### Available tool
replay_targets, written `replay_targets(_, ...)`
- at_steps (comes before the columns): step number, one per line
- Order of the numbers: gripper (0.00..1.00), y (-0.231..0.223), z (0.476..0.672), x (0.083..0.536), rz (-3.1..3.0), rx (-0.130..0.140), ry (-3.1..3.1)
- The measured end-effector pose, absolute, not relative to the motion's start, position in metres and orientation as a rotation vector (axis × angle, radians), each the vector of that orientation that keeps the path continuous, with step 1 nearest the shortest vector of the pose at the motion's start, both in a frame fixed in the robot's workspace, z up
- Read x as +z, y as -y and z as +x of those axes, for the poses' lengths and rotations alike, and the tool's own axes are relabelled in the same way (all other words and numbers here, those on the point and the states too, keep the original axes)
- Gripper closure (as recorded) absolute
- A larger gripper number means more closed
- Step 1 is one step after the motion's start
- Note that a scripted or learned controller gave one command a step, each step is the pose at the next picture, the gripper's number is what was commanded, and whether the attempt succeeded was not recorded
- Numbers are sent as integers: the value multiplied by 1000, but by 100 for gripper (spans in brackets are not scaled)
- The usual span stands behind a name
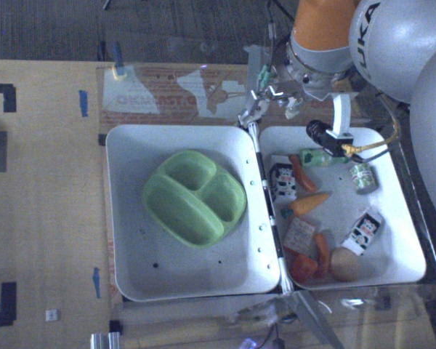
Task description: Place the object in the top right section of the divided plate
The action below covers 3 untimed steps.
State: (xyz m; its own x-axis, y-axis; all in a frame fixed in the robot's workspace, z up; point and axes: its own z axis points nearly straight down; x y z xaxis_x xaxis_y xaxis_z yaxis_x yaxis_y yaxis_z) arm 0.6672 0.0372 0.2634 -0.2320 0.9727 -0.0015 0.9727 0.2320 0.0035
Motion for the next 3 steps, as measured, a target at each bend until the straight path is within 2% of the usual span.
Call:
replay_targets(1,0,-79,609,309,1830,0,-2554)
replay_targets(3,0,-79,609,309,1830,0,-2554)
